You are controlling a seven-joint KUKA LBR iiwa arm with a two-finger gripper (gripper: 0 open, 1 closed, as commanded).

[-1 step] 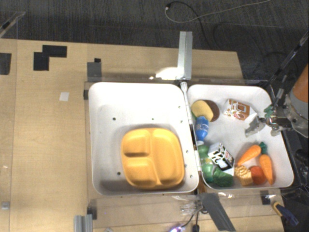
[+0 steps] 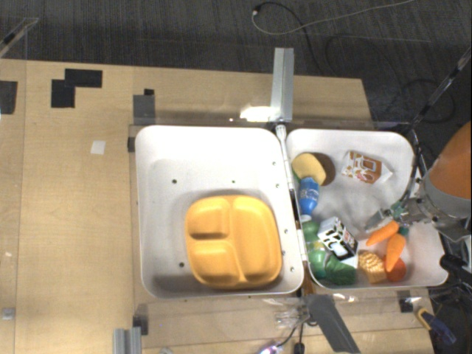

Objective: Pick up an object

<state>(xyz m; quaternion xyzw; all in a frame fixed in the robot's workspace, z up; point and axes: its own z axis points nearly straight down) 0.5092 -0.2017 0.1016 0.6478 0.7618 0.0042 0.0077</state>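
Observation:
The right bin (image 2: 354,142) holds several small objects. An orange carrot-like piece (image 2: 383,233) and a second orange piece (image 2: 397,255) lie at its right side, beside a golden-brown item (image 2: 371,265). My gripper (image 2: 394,214) reaches in from the right edge and sits low, just above the upper orange piece. A black-and-white cube (image 2: 338,240) rests on green items (image 2: 332,268). A blue bottle (image 2: 307,195), a yellow-and-brown object (image 2: 313,167) and a white-and-brown packet (image 2: 366,168) lie further back.
The left bin (image 2: 169,161) carries a yellow divided plate (image 2: 233,239). A metal post (image 2: 283,80) stands behind the wall between the bins. The arm's orange band (image 2: 451,169) hangs over the right bin's right rim.

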